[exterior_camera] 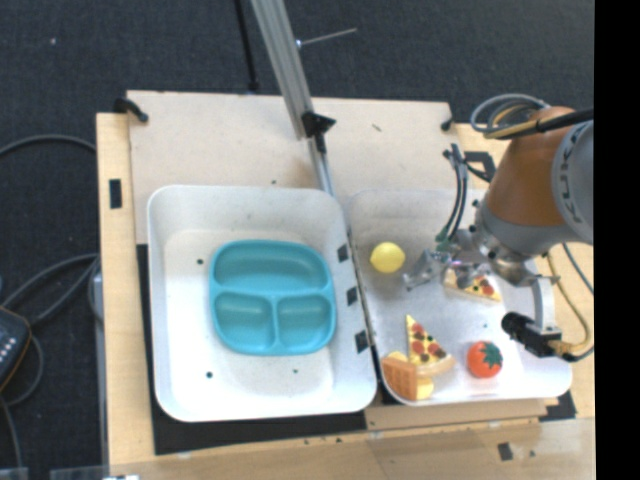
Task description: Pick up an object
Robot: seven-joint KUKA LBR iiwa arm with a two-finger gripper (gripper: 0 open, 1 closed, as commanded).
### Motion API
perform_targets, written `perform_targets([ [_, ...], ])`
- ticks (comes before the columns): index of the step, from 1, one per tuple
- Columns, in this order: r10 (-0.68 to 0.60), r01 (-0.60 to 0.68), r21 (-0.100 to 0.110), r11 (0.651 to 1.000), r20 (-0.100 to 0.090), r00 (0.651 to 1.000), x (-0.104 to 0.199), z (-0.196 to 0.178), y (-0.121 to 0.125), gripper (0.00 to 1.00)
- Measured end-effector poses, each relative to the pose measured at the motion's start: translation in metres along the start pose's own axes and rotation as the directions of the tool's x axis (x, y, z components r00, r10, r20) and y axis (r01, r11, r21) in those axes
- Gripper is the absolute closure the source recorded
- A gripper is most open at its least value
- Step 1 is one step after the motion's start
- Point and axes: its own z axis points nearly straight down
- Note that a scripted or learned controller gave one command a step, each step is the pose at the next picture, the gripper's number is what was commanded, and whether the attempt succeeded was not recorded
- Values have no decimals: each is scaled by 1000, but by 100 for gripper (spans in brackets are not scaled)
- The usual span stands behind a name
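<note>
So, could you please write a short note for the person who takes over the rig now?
Gripper: low in the right bin, between the yellow ball and a pizza slice; no object seen in it.
Right bin also holds: second pizza slice, orange wedge block, tomato.
Left bin: blue divided tray.
Done: arm has reached into the bin.
Left: grasp one object and lift it.

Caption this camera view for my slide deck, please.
KUKA arm's end effector low in the right bin between a yellow ball and a pizza slice; teal tray left.
</note>
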Motion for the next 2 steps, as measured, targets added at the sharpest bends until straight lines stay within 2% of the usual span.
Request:
perform_targets([
  [1, 1, -1, -1, 1000, 0, 1000, 4, 49, 9, 0],
  [2, 6, -6, -7, 1000, 0, 1000, 2, 36, 10, 100],
])
